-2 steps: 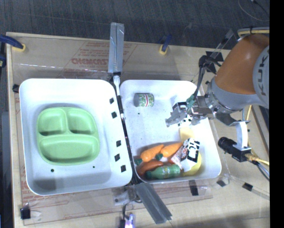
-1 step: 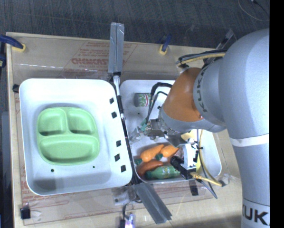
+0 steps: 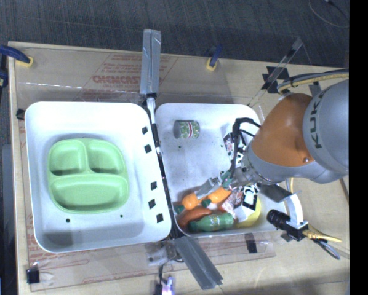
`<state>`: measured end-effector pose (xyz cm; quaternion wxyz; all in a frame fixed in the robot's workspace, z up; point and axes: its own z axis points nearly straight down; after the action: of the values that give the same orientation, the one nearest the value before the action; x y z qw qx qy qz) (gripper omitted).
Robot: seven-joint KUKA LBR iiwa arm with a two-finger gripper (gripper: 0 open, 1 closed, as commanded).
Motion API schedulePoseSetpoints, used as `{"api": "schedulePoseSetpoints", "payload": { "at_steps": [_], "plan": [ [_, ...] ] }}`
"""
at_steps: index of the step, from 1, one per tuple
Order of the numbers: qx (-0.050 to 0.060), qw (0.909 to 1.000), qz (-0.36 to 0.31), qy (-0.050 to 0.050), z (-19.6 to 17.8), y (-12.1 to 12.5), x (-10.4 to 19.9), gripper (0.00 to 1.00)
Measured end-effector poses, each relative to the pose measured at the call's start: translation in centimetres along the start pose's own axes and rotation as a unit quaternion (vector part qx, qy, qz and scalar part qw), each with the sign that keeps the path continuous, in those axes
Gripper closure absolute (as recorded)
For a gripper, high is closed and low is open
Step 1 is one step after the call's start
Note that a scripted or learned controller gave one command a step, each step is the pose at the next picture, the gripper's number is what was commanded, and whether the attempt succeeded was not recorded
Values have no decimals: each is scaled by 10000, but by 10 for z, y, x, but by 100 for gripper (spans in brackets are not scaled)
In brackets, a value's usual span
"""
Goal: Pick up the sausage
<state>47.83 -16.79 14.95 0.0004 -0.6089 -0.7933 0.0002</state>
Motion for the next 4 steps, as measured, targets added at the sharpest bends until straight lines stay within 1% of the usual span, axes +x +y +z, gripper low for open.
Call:
{"api": "schedulePoseSetpoints", "payload": {
  "at_steps": [1, 2, 3, 4],
  "plan": [
    [-2, 9979, -650, -51, 47, 60, 33, 0],
    [-5, 9988, 484, -6, 30, 12, -28, 0],
    [13, 9991, 416, 3, 59, 46, 29, 0],
    [13, 9761, 2173, 8, 58, 129, 9, 0]
  ]
}}
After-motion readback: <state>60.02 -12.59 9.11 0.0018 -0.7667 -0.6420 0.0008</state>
